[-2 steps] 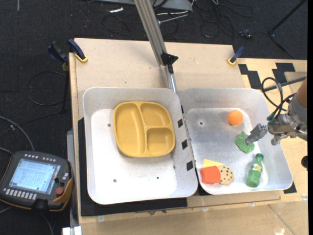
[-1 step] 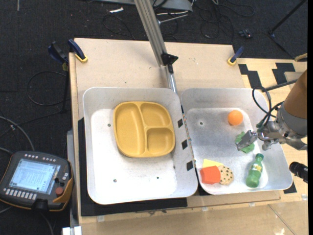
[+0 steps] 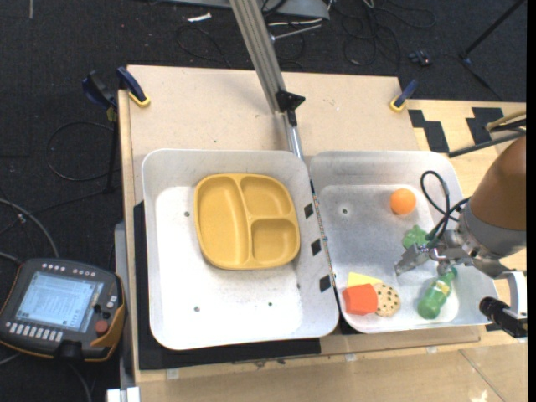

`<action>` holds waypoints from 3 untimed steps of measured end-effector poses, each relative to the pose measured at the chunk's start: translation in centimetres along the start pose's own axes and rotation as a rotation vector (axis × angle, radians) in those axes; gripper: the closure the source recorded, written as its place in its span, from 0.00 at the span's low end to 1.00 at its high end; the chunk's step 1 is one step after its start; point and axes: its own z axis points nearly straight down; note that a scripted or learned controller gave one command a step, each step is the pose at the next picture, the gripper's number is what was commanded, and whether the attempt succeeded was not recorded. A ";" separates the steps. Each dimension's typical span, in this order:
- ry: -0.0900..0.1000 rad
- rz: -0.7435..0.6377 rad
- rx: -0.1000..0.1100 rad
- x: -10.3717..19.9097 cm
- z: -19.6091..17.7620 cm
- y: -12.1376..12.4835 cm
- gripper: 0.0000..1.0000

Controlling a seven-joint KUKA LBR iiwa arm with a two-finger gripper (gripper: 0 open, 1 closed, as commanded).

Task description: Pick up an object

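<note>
Camera view shows the gripper (image 3: 416, 260) low in the right bin (image 3: 352, 208), reached in from the right. Its fingers look spread apart, with nothing seen between them, though they are small and a bit hard to make out.

A small green thing (image 3: 414, 238) lies just beside the gripper, on its far side, maybe touching it. A green bottle (image 3: 435, 298) lies on its side just beside the gripper, toward the near edge of the bin. An orange ball (image 3: 403, 201) sits a little farther back. A red block (image 3: 361, 299), a yellow piece (image 3: 360, 280) and a cookie (image 3: 386, 300) are bunched together near the front, to the left of the gripper.

To do this step well, one thing should be picked, likely the small green thing or the bottle. The fingers should be set on both sides of it, pushed down low, then closed before any lift is tried. The other things should not be bumped.
</note>
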 end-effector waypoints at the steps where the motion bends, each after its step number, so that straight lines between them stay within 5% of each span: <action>1: -0.003 -0.001 -0.008 0.0 -1.3 0.2 1.00; 3: -0.005 -0.004 -0.013 -0.4 -10.6 -0.4 1.00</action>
